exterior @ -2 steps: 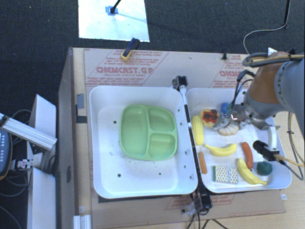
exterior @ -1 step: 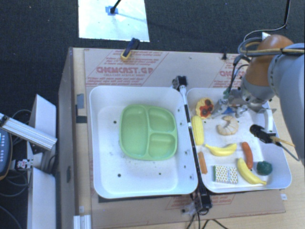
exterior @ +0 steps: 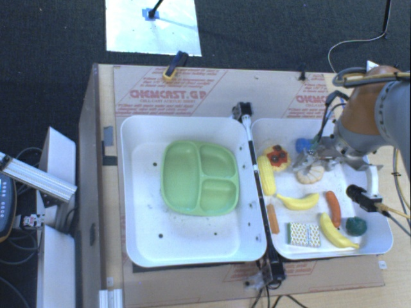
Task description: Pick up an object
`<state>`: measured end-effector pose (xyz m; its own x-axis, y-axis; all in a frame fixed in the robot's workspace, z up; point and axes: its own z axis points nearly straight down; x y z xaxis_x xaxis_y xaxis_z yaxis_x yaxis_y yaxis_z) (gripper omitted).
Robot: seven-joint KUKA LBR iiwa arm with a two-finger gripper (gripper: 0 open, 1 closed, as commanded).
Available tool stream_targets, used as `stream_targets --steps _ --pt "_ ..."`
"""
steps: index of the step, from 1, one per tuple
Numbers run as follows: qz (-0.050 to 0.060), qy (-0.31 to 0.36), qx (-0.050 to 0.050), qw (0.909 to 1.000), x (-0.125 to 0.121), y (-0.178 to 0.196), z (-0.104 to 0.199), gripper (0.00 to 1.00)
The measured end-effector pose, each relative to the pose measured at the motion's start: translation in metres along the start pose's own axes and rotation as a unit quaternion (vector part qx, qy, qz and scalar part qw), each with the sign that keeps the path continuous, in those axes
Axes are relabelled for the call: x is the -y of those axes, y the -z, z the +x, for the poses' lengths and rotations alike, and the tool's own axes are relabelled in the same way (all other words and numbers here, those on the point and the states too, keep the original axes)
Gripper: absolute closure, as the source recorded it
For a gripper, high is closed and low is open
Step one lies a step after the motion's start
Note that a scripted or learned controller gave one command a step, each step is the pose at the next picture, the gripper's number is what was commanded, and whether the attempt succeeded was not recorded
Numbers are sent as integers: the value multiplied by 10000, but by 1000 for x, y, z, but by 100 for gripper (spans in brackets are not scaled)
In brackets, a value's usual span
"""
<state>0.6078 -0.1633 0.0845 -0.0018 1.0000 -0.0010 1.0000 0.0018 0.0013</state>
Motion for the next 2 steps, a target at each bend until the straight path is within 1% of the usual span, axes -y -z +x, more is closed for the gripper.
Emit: stream_targets --steps 1,2 --pt "-27 9 5 10000 -2 12 0 100" --pt "-13 -6 2 10000 90 99 16 100"
